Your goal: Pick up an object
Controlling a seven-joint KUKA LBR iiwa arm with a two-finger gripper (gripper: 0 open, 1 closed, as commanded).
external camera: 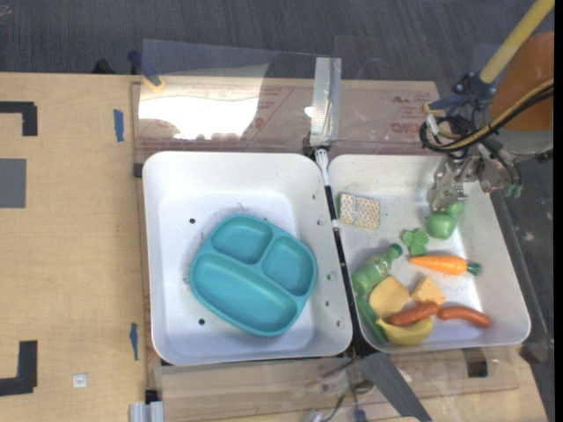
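Grey gripper (449, 196) hangs over a green toy (442, 225) in the right bin (515, 275); jaw state unclear; arm cut off.

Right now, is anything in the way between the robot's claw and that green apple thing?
Nothing visible is. The gripper hangs right above the green toy in the right bin, nearly touching it. The orange carrot lies beside it, nearer the camera, out of the way.

A robotics lab: taped plywood bench (62, 236) (blue tape) bearing white bins (167, 183) of toy food (440, 265).
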